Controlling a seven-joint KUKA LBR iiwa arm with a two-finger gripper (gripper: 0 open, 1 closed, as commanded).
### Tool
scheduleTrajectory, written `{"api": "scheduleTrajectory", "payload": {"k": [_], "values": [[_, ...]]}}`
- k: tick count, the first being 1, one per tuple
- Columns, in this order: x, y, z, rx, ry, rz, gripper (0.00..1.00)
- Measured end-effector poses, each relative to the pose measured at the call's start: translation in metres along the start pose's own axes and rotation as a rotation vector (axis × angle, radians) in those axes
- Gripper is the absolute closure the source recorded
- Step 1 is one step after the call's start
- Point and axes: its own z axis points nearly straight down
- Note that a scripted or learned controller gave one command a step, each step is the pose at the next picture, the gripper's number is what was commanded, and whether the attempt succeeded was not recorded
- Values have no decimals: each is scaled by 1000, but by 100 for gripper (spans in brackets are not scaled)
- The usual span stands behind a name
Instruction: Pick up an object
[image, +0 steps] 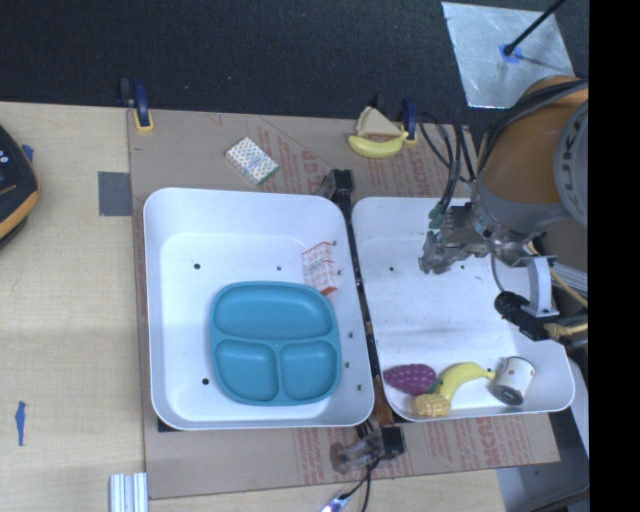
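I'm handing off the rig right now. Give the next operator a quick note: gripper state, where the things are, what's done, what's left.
Gripper: over the upper part of the right bin, nothing visibly held.
Right bin, near edge: purple toy, corn, banana, small can.
Left bin: blue divided plate, small printed packet by the divider.
On the bench behind the bins: another packet and a yellow toy.
Done: no pick yet.
Left: come down on one thing, likely in the right bin's near-edge cluster, and lift it.
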Motion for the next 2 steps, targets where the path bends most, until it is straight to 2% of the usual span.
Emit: {"api": "scheduleTrajectory", "payload": {"k": [1,2], "values": [[38,79,-29,-3,1,2,100],[130,79,0,1,1,-1,100]]}}
